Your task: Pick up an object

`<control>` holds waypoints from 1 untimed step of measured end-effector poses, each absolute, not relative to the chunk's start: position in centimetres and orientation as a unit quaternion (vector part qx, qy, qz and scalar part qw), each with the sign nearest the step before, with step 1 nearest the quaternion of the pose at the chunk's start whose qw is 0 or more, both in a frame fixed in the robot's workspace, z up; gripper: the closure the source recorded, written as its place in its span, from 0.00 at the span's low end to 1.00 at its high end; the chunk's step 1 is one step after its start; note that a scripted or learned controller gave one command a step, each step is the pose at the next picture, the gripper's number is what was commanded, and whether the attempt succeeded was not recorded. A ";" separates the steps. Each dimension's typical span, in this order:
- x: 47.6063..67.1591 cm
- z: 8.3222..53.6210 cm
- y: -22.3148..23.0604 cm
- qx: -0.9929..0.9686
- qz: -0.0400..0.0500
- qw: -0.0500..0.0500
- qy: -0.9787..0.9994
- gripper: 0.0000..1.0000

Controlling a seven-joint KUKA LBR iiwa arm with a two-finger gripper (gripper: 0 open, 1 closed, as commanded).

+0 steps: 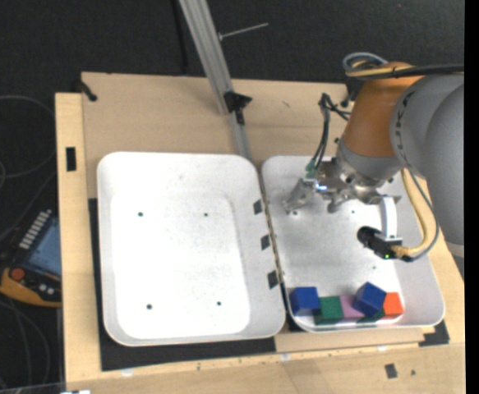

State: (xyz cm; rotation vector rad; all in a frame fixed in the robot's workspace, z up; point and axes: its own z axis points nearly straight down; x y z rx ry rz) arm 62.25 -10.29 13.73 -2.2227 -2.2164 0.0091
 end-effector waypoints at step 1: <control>58.0 25.6 -5.4 -0.705 -0.003 -0.003 -0.709 0.00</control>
